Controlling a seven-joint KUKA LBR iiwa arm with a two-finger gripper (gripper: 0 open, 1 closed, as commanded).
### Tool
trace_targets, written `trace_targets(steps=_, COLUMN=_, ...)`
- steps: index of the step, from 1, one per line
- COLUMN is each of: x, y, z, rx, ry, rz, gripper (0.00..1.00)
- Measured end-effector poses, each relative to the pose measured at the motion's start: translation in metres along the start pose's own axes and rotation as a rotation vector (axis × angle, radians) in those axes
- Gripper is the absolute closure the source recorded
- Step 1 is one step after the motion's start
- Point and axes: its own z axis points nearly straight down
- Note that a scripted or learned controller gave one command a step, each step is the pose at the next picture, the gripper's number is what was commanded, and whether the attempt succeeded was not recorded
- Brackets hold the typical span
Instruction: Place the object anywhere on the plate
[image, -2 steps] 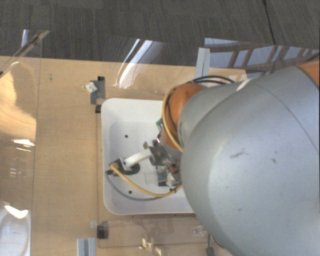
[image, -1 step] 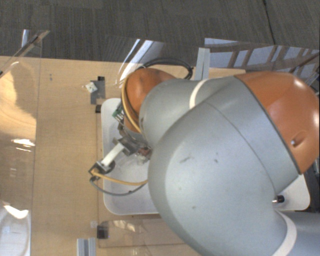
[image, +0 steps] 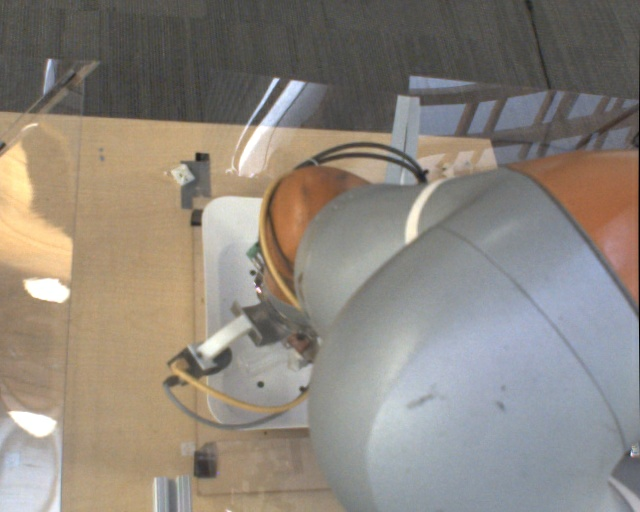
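My grey arm (image: 470, 340) with its orange band (image: 305, 215) covers the middle and right of the camera view and hides most of both bins. The left part of one white bin (image: 222, 250) shows beside it. My gripper (image: 288, 338) hangs low over this bin, mostly covered by the wrist. A white connector (image: 214, 347) sticks out to its left, and yellow and grey cables (image: 235, 405) loop over the bin's front rim. A small green patch (image: 254, 258) peeks out at the wrist's edge; I cannot tell what it is. Whatever lies under the arm is hidden.
Black clamps sit on the wooden bench at the bin's back-left corner (image: 197, 180) and front-left corner (image: 204, 462). A clear, glaring sheet (image: 40, 290) stands at the left. Metal framing (image: 405, 135) rises behind the bins.
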Motion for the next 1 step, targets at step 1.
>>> trace_targets(steps=1, x=-0.0121, y=0.0675, z=-0.0361, rx=-0.002, ry=0.0, rz=-0.105, gripper=1.0)
